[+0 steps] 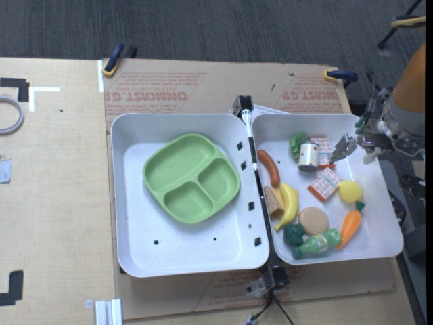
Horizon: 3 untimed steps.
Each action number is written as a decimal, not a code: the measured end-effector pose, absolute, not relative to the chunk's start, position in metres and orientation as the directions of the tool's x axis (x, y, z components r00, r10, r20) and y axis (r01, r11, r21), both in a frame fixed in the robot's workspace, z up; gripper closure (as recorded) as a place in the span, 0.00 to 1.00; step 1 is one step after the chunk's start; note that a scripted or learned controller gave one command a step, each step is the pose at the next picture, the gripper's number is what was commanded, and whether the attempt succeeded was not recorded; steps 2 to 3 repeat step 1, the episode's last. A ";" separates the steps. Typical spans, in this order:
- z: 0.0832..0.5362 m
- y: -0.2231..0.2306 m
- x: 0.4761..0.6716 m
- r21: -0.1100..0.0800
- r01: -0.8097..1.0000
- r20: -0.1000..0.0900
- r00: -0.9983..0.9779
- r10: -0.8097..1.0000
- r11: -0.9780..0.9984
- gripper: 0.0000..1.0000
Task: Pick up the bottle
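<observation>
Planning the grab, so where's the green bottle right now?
The green bottle lies in the right bin, at its near edge, below the round bun, between broccoli and carrot.

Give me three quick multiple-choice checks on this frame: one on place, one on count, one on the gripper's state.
1. Where does the green plastic bottle lie?
A. on the divided plate
B. at the near edge of the right white bin, beside the round tan bun
C. on the cardboard

2. How many compartments has the light green divided plate in the left white bin?
A. two
B. three
C. five

3. What is the two-finger gripper doing?
A. clamping the bottle
B. resting on the plate
C. poised over the right bin's far right side, holding nothing

Answers: 1 B, the bottle touches the bun's near side. 2 B, one long and two smaller wells. 3 C, nothing sits between its fingers.
</observation>
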State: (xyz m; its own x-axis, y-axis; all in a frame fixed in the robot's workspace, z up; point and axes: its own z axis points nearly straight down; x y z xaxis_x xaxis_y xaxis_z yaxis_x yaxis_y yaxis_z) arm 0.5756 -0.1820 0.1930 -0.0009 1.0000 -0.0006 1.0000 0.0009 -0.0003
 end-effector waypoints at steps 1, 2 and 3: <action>0.203 -0.182 0.576 0.000 1.000 -0.002 -0.003 1.000 0.003 1.00; 0.203 -0.182 0.576 0.000 1.000 -0.002 -0.003 1.000 0.003 1.00; 0.203 -0.182 0.576 0.000 1.000 -0.002 -0.003 1.000 0.003 1.00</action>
